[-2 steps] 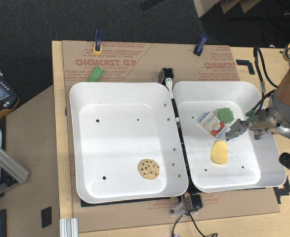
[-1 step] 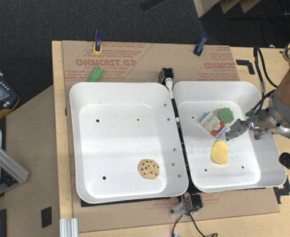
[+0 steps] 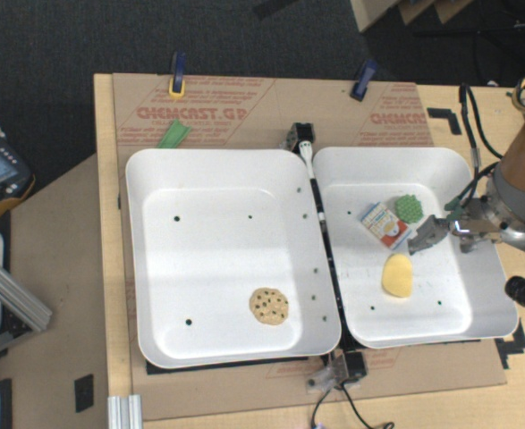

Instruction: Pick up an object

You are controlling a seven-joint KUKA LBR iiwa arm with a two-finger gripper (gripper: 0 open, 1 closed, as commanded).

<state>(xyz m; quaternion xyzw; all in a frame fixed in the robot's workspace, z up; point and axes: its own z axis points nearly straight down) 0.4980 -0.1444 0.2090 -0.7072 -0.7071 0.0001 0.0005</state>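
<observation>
A cookie (image 3: 268,306) lies in the left bin; carton (image 3: 383,222), green piece (image 3: 409,208), lemon (image 3: 398,276) in the right.

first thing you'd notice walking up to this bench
The arm's gripper reaching in from the right, low in the right bin, close to a yellow lemon-like piece, a small red and white carton and a green knobbly item. Then the lone cookie near the front of the left bin.
</observation>
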